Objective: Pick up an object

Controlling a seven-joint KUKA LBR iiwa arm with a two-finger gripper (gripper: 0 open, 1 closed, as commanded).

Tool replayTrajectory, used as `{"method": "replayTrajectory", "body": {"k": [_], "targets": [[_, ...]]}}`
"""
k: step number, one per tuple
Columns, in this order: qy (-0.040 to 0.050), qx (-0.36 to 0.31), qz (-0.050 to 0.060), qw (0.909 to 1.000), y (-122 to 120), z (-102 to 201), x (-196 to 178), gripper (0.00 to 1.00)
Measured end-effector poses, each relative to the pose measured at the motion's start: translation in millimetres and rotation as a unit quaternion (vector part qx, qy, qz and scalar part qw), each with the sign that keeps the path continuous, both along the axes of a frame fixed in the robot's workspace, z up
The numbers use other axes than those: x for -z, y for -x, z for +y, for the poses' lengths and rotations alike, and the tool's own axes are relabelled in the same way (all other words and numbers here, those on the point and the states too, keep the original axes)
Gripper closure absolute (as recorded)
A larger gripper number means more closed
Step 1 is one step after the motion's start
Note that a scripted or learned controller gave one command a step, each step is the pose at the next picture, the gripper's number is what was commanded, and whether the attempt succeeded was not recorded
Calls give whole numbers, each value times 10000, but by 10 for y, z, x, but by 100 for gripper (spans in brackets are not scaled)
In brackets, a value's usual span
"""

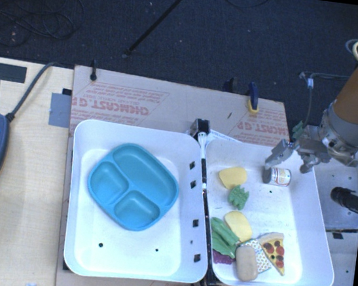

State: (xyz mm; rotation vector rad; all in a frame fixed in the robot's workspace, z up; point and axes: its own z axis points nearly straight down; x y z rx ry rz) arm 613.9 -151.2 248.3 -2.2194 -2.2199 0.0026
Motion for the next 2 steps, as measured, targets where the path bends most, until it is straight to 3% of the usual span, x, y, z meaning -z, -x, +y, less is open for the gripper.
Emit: {"method": "replayTrajectory", "body": {"k": [1,2], "targets": [[6,14,26,10000,-284,-645,1062,0],[4,4,-2,10000,-295,-635,892,100]]}}
